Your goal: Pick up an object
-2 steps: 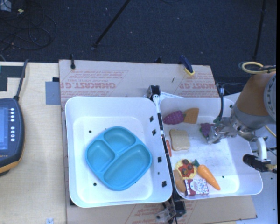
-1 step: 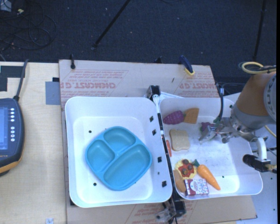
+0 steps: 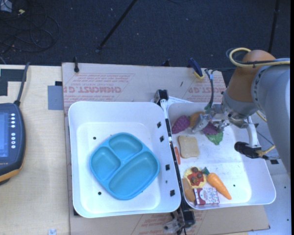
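Food toys crowd the near end of the right bin [image 3: 264, 192]: a red packet [image 3: 206, 196] at its six o'clock edge, a small pizza piece [image 3: 196, 176] just above it, a carrot [image 3: 218, 185] lying slantwise at about five o'clock. They sit loose and jumbled, I'd say tipped in rather than arranged, so each try meets a fresh layout. Toward the middle lies a slice of toast [image 3: 188, 146], flat and apart from the rest, an easy target by my guess.

Left of all this, the other bin [image 3: 81, 131] holds a blue divided plate [image 3: 124, 166] lying flat at its centre, perhaps a place to drop things.

Farther back, at the right bin's twelve o'clock, the gripper [image 3: 209, 123] has its tips low among a purple piece [image 3: 181, 124], an orange bit [image 3: 195, 117] and a green-and-purple lump [image 3: 215, 134]. Whether its fingers are spread or pinching anything I cannot tell; the wrist hides them. Judging by that spot, the purple piece or its neighbours are what it means to lift, all resting on the bin floor. Items packed that tight could slip aside.
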`<state>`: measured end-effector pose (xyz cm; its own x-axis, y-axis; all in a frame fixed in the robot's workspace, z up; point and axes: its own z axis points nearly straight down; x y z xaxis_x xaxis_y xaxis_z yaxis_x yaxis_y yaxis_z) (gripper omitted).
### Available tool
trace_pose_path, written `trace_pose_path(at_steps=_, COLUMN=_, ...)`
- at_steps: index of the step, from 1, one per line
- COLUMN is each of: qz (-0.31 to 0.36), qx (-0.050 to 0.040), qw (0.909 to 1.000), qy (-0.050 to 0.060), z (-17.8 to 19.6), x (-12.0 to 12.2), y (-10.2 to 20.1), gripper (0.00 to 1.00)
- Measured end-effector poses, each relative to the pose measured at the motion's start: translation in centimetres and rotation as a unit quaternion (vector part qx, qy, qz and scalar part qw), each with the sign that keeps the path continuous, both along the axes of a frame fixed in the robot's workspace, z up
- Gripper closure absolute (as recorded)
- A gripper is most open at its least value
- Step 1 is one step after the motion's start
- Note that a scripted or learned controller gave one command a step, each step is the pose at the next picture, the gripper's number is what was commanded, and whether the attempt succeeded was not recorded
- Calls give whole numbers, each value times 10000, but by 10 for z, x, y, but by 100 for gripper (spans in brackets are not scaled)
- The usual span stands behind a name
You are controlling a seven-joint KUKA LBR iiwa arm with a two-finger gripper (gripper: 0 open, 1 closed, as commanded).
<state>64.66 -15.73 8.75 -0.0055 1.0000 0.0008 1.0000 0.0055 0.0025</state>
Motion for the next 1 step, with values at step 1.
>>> trace_pose_path(at_steps=1, qz=-17, qx=-31, qw=10000, qy=12, z=0, x=-3, y=43, gripper=0)
